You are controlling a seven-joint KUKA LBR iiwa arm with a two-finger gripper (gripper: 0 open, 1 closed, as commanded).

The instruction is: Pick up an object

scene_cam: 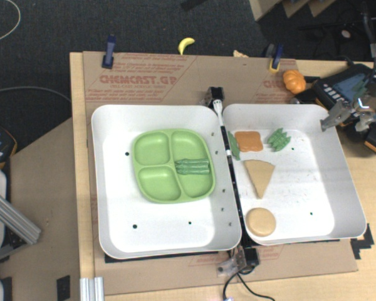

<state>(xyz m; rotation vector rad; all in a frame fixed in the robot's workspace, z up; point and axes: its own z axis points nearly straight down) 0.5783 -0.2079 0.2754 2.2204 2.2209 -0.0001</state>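
1. The gripper (354,110) sits at the right bin's (326,187) far right rim, partly cut off; I cannot tell its state.
2. The right bin holds an orange square (249,141), a tan wedge (259,175) and a round cookie (261,221) (all toy food).
3. A green divided plate (151,168) in the left bin (113,187) holds a blurred green piece (192,166).
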